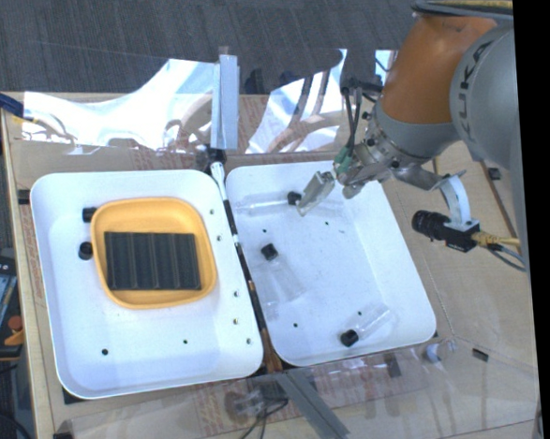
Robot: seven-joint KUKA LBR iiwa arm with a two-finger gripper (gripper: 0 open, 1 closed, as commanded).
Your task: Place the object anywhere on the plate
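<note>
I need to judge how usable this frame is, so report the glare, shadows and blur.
Camera view: strong glare on the crinkled foil behind the bins; the clear vials in the right bin nearly vanish against white; shadows are soft; the end effector looks slightly blurred; the yellow plate is sharp.

One camera is sitting high above the bench (474, 378) and looking down at a slant. It is taking in both white bins, the left bin (67, 341) and the right bin (403, 299), side by side. The arm (462, 69) is reaching in from the right.
</note>
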